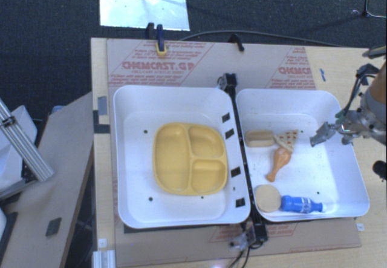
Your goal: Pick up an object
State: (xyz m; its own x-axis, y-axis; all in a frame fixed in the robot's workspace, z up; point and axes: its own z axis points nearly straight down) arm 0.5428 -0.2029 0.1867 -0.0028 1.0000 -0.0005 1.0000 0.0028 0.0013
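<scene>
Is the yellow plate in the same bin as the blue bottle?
No, the yellow plate lies in the left bin, the blue bottle in the right bin.

Even, bright overhead light; the two shallow white plastic bins (181,103) nearly wash out, shadows faint, picture slightly soft throughout.

2 white bins (181,98); 1 yellow divided plate (190,158); 1 blue bottle (300,204); 1 toy drumstick (279,163); 1 waffle wedge (288,138); 1 bread roll (259,138); 1 round cookie (268,198).

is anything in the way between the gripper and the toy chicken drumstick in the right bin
Nothing visible. The gripper sits at the right side of the right white bin, and bare bin floor lies between it and the tan toy chicken drumstick. The waffle-patterned wedge touches the drumstick's upper end.
</scene>
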